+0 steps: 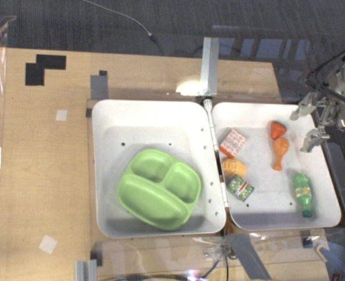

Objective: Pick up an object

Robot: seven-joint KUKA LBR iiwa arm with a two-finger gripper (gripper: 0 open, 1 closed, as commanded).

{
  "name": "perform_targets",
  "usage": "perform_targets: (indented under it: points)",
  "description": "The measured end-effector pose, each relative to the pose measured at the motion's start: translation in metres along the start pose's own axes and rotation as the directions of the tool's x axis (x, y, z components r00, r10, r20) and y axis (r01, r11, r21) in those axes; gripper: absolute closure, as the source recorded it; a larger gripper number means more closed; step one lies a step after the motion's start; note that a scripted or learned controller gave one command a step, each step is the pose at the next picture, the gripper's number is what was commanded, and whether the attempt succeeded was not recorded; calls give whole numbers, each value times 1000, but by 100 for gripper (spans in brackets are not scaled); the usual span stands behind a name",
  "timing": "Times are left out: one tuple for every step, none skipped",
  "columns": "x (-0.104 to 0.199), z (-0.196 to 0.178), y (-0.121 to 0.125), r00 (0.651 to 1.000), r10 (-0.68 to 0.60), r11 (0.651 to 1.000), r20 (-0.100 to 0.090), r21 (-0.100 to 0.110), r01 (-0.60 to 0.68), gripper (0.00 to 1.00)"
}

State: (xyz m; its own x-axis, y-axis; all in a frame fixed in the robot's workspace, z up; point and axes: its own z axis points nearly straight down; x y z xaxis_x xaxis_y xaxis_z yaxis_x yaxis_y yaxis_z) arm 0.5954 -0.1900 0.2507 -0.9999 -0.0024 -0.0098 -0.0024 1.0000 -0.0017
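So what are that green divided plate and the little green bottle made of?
The plate looks like moulded plastic: even lime colour, soft sheen, rounded compartments. The bottle also looks plastic, probably toy food, glossy green with a pale label band; too small to be sure.

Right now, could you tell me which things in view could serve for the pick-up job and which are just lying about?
For the job:
hand, over the right bin's far right edge
red toy
orange drumstick
green bottle
pink-and-white box
orange-yellow piece
green packet

Lying about:
green divided plate in the left bin
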Motion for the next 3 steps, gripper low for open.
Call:
perform_targets:
  points:
    - [-30, 64, 18, 922, 388, 922, -4, 0, -388, 0]
    - [-44, 152, -12, 998, 56, 998, 4, 0, -56, 0]
    - [-48, 138, -11, 999, 50, 999, 15, 2, -50, 100]
